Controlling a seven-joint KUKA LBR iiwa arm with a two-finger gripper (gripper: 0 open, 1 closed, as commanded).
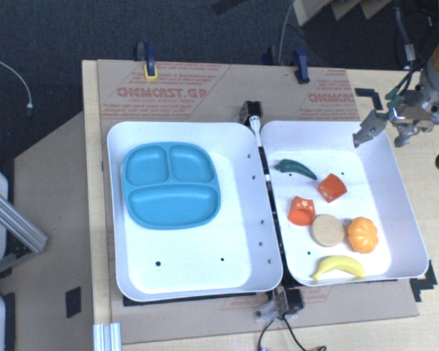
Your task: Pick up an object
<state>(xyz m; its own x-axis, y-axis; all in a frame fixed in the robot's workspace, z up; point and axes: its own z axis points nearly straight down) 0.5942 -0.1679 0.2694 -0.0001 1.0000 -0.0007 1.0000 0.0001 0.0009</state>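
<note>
Now | gripper spread wide, holding nothing, above the right bin far corner | risk: descending there, it may catch the rim.

We see even, fairly bright overhead light across the frame's middle, where the two shallow white plastic bins look nearly washed out, with little glare. Shadows are soft and short beneath the divided blue plastic plate. The dark carpeted floor at upper left turns dim. Focus is slightly soft and grainy throughout.
</note>
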